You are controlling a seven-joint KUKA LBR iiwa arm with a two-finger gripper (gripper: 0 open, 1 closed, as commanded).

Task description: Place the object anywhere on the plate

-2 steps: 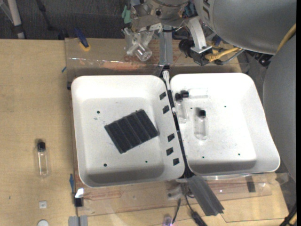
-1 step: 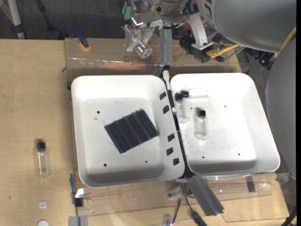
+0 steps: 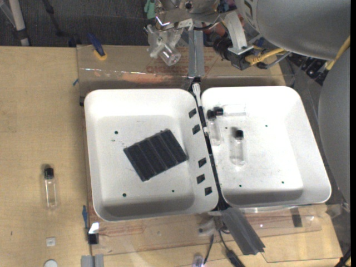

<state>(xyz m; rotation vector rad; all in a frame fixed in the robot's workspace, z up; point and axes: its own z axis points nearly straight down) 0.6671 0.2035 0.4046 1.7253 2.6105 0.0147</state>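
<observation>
The plate [image 3: 154,153] is a black ridged rectangle lying askew on the floor of the left bin [image 3: 100,115]. My gripper [image 3: 164,44] hangs high above the far edge of the bench, beyond the left bin's back rim and well away from the plate. A clear glass vial [image 3: 170,54] shows tilted between its fingers, so it looks shut on that vial. Two more clear vials with black caps lie in the right bin [image 3: 278,149]: one [image 3: 213,122] against the centre divider, one [image 3: 237,146] a little to its right.
Another black-capped vial [image 3: 50,187] lies on the wooden bench left of the bins. A blue clamp [image 3: 99,51] sits at the back left. Cables and a grey bracket [image 3: 245,54] crowd the area behind the right bin.
</observation>
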